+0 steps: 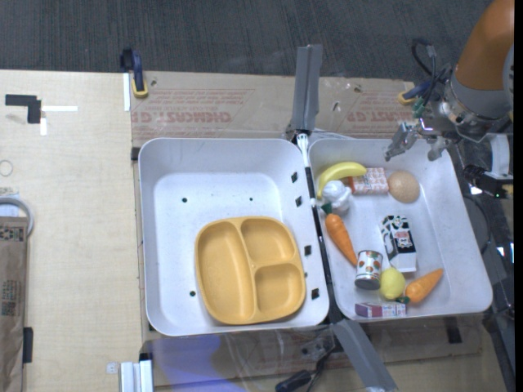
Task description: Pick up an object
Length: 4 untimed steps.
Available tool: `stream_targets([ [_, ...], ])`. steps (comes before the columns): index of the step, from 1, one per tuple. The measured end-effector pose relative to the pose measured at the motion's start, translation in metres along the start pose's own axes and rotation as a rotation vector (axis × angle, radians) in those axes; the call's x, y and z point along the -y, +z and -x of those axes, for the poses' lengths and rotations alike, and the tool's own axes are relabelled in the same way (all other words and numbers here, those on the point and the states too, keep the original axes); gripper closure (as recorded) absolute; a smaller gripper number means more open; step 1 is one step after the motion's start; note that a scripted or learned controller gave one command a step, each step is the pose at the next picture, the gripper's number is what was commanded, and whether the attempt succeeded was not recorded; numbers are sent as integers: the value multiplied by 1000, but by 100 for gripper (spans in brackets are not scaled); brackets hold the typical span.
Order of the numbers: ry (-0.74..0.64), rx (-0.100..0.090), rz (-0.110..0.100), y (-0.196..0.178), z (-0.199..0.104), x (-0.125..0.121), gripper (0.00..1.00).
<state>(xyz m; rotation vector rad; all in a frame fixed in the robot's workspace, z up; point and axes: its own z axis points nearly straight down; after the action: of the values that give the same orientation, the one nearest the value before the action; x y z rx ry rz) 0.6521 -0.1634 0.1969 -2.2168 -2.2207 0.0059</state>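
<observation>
The gripper (415, 140) hangs open and empty over the right bin's (466, 219) far edge, near the egg (403, 187), which looks light, smooth, slippery and fragile, best pinched gently across its middle.

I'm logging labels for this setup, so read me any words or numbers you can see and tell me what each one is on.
"CHEMC...", mirrored red print, rest unclear: cardboard sheet behind the bins.
Too small or blurred to read: black-and-white carton, can, pink box, flat packet.
</observation>
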Motion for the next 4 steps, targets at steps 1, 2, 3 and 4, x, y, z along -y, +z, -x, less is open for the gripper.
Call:
stream_targets([
  [1, 103, -1, -3, 57, -32, 87, 0],
  [2, 56, -3, 12, 105, 25, 170, 0],
  [3, 396, -2, -1, 110, -52, 151, 0],
  [4, 136, 0, -1, 10, -90, 167, 0],
])
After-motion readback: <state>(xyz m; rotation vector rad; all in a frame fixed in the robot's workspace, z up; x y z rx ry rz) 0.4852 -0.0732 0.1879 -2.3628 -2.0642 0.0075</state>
